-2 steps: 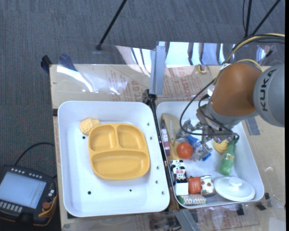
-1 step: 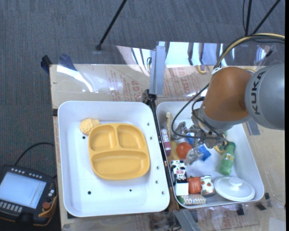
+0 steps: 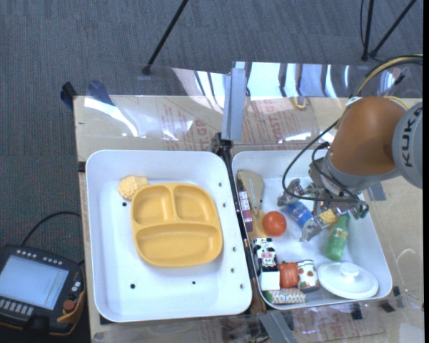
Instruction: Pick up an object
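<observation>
The camera view shows the end effector [image 3: 321, 216] low over the right bin [image 3: 382, 263], among many small things. I cannot tell if it is open or closed, because the wrist hides part of it and the metal parts blur together. No thing is clearly gripped.

The nearest things to pick are the blue bottle [image 3: 298, 213], just beside it on the left, and the green bottle [image 3: 337, 240], just below it. The orange ball [image 3: 274, 223] lies a little further left, and the white lid [image 3: 348, 279] near the front edge.

To do this step well, I think the arm should choose one thing and center over it. The two bottles lie close together, so a grasp between them may push both away. The left bin [image 3: 107, 277] carries the yellow divided plate [image 3: 176, 224], which is flat and harder to take.
</observation>
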`<state>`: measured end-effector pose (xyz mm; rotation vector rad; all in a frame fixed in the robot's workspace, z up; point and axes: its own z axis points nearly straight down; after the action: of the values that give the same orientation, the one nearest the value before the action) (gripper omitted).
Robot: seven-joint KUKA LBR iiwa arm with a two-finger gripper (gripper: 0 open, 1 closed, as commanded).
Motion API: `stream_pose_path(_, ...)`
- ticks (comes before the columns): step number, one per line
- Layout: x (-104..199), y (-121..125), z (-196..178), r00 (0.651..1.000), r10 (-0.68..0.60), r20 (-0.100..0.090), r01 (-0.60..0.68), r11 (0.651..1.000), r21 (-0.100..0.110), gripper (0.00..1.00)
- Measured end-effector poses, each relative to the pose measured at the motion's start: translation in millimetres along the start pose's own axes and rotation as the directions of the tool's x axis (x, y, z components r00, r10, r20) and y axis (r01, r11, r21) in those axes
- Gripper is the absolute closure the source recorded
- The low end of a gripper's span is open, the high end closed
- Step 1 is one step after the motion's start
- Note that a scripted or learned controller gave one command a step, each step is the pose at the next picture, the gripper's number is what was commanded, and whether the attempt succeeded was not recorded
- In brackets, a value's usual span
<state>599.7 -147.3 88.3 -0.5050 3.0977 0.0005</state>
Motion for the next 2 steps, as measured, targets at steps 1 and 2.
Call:
stream_pose_path(1,23.1,9.8,0.9,0.998,0.066,-0.002,-0.066,0.998,-0.002,0.0)
stream_pose_path(2,52.2,26.3,0.7,0.996,0.085,-0.001,-0.085,0.996,-0.001,0.0)
